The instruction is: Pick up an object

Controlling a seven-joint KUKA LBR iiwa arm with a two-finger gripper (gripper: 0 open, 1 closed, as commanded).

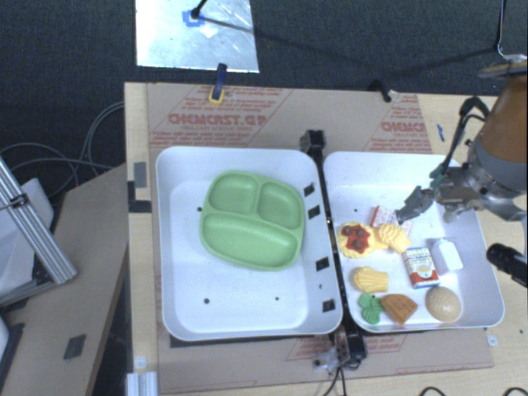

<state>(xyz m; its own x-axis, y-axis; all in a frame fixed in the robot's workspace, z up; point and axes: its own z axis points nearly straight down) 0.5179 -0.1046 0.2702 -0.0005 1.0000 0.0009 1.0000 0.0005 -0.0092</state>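
While over right bin (pixel 470 188) | pincer (pixel 410 211) above toy food | grip state unclear

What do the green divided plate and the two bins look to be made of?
Green plate: probably molded plastic, matte with a soft sheen and rounded compartment ridges. Left bin and right bin: apparently thin formed white plastic, smooth and slightly glossy, with rounded corners.

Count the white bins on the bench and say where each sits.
2. The left bin holds a green divided plate; the right bin holds toy foods, with the gripper above them.
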